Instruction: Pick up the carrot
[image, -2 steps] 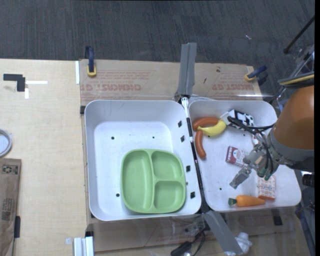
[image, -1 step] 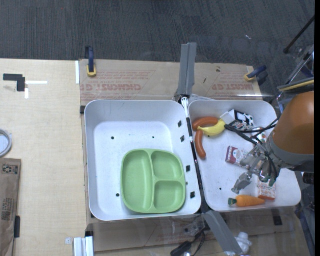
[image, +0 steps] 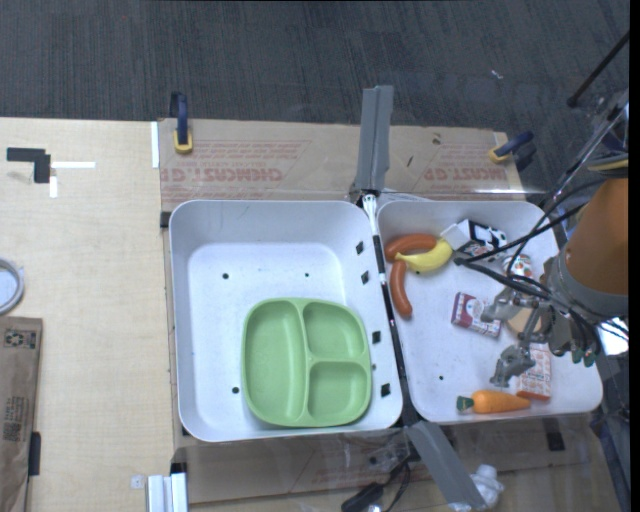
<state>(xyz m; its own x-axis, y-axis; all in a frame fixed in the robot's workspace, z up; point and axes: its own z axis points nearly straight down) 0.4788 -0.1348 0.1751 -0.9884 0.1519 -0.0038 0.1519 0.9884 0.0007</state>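
- counter (image: 80, 230): light wood surface, carries two shallow white bins side by side; cardboard sheet behind them, clamps at the back edge.
- left bin (image: 200, 250): holds a green divided plate (image: 307, 362), three compartments, nothing in them.
- right bin (image: 440, 385): cluttered. Two sausage-like pieces (image: 402, 290) near the dividing wall, banana (image: 425, 258) lying across the upper one, small red packet (image: 465, 310) mid-bin, black and white item near the back wall.
- arm: comes in from the right, orange band visible, cables draped over the right bin.
- gripper (image: 512, 366): hangs over the right bin's near right part, just above and right of the carrot, nothing between its fingers; whether they are spread or closed, can't tell, too small and blurred.
- carrot (image: 498, 402): right bin, against the near wall, lying flat, roughly parallel to that wall, green stub end pointing left, orange body running right. A small red-and-white packet sits just beside its right end.
- handling, judged: looks like a toy carrot, so light, stiff, smooth and probably slippery; tapered round body could roll or squirt out of a pinch.
- where to grab: across the thick middle of the orange body, fingers straddling the short axis; near wall leaves little room on that side, so one finger may crowd the rim.
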